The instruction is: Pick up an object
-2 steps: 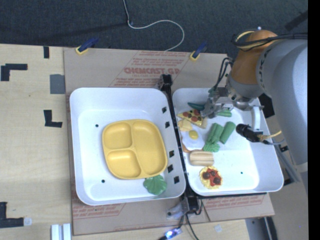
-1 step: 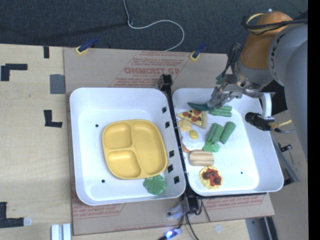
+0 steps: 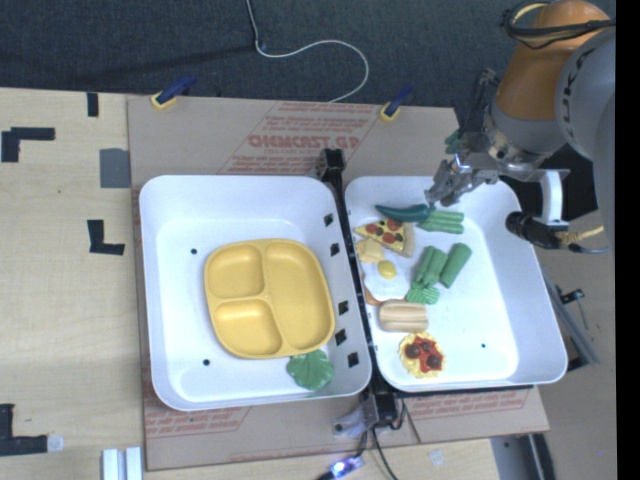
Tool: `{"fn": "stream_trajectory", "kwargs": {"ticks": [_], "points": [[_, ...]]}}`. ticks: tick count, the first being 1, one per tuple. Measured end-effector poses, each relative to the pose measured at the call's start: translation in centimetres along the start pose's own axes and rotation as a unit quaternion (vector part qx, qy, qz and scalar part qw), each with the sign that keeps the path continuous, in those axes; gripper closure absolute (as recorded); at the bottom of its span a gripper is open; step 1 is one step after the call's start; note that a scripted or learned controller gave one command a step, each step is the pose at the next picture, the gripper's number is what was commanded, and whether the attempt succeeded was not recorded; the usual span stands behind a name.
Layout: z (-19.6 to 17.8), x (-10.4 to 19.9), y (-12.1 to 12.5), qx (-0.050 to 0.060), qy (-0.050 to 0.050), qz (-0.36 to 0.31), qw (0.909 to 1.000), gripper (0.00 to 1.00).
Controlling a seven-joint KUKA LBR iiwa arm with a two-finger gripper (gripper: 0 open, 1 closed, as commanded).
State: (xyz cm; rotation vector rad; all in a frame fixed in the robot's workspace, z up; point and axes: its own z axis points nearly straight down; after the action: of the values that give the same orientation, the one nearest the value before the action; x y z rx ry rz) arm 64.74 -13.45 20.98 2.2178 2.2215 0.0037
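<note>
Gripper (image 3: 446,190) low over right bin (image 3: 520,343) at far edge, just above dark green pepper (image 3: 402,211); finger opening not discernible, nothing visibly held. Pizza slice (image 3: 385,236), 3 green pods (image 3: 438,268), hot dog (image 3: 402,316), small pizza (image 3: 422,355) clustered near divider. Yellow tray (image 3: 268,296) in left bin (image 3: 170,268), lettuce (image 3: 311,370) touching its near edge. Arm (image 3: 560,63) cut off at right.

yellow divided plate (image 3: 268,298) | white bins (image 3: 170,268) | green pickles (image 3: 440,266) | tan hot dog (image 3: 403,316) | orange-banded grey arm (image 3: 560,58)
</note>
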Motion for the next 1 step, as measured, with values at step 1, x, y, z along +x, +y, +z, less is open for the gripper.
{"fn": "stream_trajectory", "kwargs": {"ticks": [1], "points": [[-1.52, 0.08, 0.04, 0.001, 0.0, 0.0, 1.0, 1.0]]}}
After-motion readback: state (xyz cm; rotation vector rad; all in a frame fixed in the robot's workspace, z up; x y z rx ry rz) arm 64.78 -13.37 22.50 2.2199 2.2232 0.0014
